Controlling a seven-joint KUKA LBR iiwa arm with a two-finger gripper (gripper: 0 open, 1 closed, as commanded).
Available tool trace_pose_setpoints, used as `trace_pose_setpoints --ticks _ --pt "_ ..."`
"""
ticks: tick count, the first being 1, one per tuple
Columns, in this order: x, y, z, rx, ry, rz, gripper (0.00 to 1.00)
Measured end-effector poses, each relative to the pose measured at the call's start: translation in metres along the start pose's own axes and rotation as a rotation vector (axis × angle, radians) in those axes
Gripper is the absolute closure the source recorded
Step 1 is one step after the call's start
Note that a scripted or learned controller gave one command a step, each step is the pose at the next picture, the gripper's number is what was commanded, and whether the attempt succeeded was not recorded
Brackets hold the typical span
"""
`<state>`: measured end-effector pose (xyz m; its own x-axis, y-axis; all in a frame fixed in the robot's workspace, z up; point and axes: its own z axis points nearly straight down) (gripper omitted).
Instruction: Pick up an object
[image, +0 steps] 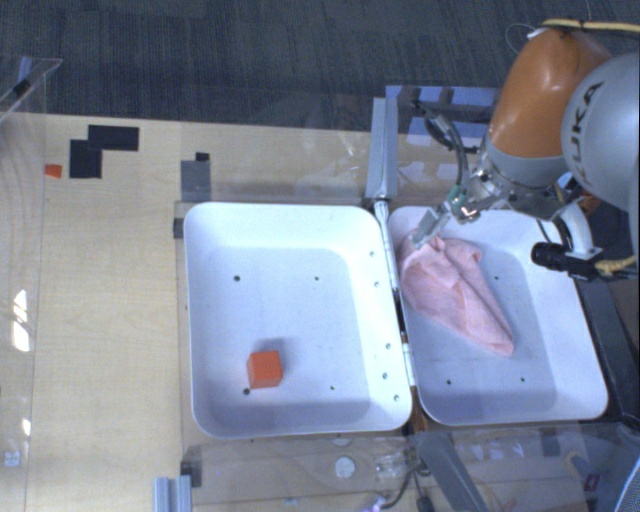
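Observation:
A pink cloth (458, 292) lies crumpled in the right white bin (560, 400), stretching from the bin's upper left toward its middle. My gripper (428, 230) reaches down from the orange-banded wrist (535, 90), and its tip meets the cloth's upper left corner, close to the divider between the bins. I cannot make out whether the cloth is gripped. A small orange cube (265, 369) sits in the left white bin (210, 300), near its lower left, far from the gripper.
A metal post (379, 150) stands behind the gap between the bins. Black cables (570, 258) hang from the arm over the right bin's far right side. Black markers (98, 150) lie on the wooden bench at the far left.

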<state>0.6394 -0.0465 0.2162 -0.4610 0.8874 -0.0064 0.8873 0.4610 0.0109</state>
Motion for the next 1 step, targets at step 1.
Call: trace_pose_setpoints --ticks 1 --pt "-0.043 -0.0564 0.1082 0.008 0.005 -0.035 0.0"
